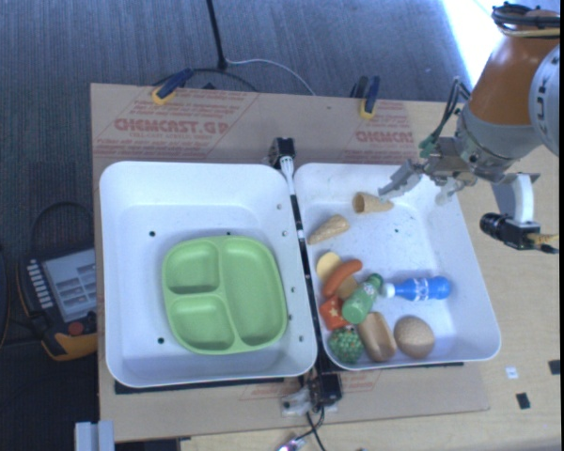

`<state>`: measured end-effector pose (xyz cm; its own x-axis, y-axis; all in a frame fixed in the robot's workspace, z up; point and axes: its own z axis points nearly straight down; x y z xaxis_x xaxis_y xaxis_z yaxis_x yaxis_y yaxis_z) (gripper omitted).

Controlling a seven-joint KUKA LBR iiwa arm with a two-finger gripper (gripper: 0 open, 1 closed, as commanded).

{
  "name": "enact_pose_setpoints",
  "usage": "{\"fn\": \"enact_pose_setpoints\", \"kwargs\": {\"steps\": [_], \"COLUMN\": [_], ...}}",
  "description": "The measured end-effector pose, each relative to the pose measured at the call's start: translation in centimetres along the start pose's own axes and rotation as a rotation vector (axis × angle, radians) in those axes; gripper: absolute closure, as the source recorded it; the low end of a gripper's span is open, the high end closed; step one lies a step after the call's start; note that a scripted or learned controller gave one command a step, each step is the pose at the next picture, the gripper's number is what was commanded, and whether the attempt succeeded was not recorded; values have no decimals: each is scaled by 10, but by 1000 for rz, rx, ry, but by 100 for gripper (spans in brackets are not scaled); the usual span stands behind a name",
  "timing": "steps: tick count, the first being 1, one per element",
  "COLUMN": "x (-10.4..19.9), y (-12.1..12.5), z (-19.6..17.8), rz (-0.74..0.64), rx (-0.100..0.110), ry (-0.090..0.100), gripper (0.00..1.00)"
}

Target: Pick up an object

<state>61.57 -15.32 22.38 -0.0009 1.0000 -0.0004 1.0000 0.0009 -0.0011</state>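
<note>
Surface (169,125): brown board carrying two white bins. Left bin (132,214) holds a green divided plate (224,293). Right bin (465,280) holds toy foods clustered at lower left: a blue bottle (421,289), brown potato (414,335), bread roll (327,228), and an ice-cream cone (370,202) near its upper edge. Arm (508,83) enters at upper right. Pincer (425,178) hangs spread open, gripping nothing, just right of the cone.
</note>
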Motion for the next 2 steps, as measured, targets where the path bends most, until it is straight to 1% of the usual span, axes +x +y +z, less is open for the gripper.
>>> {"fn": "enact_pose_setpoints", "kwargs": {"steps": [1, 2], "x": [58, 54], "y": [-49, -80], "z": [114, 134], "rz": [-324, -262], "rx": [1, -20], "ry": [1, -5], "gripper": [0, 0]}}
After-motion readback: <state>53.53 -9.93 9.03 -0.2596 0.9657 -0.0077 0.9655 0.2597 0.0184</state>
